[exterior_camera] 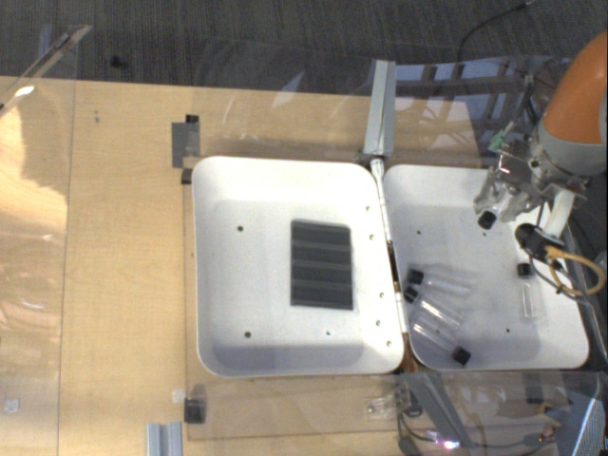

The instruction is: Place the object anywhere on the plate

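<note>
My tool hangs above the far right part of the right bin, the arm coming in from the right edge with its orange band showing. I cannot tell how the tool is set; the metal parts blur together at this slant, and I see nothing between them to call a catch.

The object, as I read it, is the clear plastic tubes with black caps. They lie flat on the bin floor, toward the near left corner from my tool, well apart from it. They rest loosely at an angle, which suggests they were dropped there rather than arranged. Being clear, their edges are hard to trace.

The plate is the dark ribbed rectangle in the middle of the left bin, across the divider from my tool. Sitting central, it leaves margin on all sides for a drop.

Judgement: the pick is not yet done. Round, smooth tubes may roll or slip when squeezed, so I would come down square across one of them.

The worktop around the bins is pale wood.
</note>
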`<state>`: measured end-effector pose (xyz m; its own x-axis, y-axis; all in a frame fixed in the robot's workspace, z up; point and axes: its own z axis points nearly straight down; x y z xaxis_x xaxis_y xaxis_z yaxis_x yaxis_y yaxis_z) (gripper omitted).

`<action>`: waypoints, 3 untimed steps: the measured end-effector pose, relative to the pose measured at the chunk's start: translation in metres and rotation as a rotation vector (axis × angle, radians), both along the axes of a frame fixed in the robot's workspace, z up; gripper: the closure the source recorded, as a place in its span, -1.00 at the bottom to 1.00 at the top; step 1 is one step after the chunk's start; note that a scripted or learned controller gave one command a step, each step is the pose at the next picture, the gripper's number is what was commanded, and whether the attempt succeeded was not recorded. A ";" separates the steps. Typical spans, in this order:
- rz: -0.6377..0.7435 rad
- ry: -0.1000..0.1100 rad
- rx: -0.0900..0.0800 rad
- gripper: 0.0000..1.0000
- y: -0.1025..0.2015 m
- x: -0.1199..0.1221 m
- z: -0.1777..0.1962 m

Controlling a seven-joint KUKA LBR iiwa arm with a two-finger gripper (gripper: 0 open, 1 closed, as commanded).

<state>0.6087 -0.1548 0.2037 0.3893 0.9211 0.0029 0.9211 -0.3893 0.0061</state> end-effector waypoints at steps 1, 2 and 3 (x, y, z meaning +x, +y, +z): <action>-0.060 0.001 -0.001 1.00 0.040 0.061 0.009; -0.028 -0.001 0.000 1.00 0.111 0.061 0.074; -0.256 0.005 0.002 1.00 0.148 0.060 -0.014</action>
